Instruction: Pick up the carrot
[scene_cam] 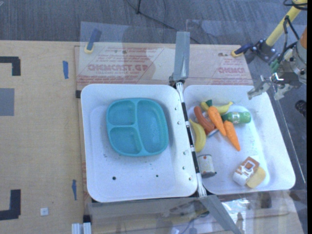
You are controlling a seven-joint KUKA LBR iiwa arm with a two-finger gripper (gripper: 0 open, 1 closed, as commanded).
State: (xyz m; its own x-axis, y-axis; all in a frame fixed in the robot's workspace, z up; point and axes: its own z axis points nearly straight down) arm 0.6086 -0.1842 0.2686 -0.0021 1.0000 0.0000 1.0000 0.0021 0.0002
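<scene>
- Up at the right bin's [285,152] far right corner, the gripper [267,86] hangs over the rim, its two thin metal fingers [257,91] spread apart with nothing between them.
- Two carrots lie in the right bin, in a cluster of toy food near the bin's left half: one carrot [216,119] with a green top, and a second carrot [232,135] just below and to its right, end touching it.
- Both carrots sit well apart from the fingers, down and to the left of them.
- A green bottle [237,117] lies just beside the upper carrot, between it and the gripper.
- A red sausage [203,119] and a yellow banana [198,134] lie left of the carrots; another banana [219,107] curves above them.
- A small can [206,165] and a white box [246,170] with a yellow piece rest nearer the bin's front.
- The left bin [95,179] holds a blue divided plate [137,126].
</scene>
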